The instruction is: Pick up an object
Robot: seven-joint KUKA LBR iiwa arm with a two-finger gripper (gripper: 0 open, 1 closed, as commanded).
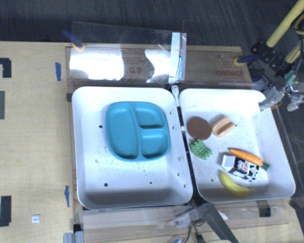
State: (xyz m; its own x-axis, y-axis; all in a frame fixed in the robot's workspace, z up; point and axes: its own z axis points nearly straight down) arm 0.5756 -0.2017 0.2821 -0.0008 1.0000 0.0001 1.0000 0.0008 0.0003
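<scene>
The things to pick lie in two white bins on the tabletop (30, 135). The left bin (86, 186) holds a blue plate (137, 130), rounded at the corners and split into three wells, lying flat near the middle.

The right bin (273, 151) holds the small things. Furthest left is a flat brown disc (198, 127), and just below it a knobbly green piece (200, 149), both close to the wall that the bins share. Right of the disc, almost touching it, lies a tan bun (223, 127), tilted. Lower right is a tight cluster: a white box (240, 167) with black marks, an orange carrot (245, 156) lying slantwise across its upper edge, and a yellow banana (235, 184) curved beneath the box and touching it.

The carrot and banana crowd the box on two sides, while the disc and green piece sit hard by the bin wall. A clear panel (121, 59) stands behind the left bin.

The hand (281, 96) hangs over the upper right corner of the right bin, well apart from every thing in it, grasping nothing; whether it is clenched or released I cannot tell.

Count: two bins, one plate, one disc, one green piece, one bun, one box, one carrot, one banana
</scene>
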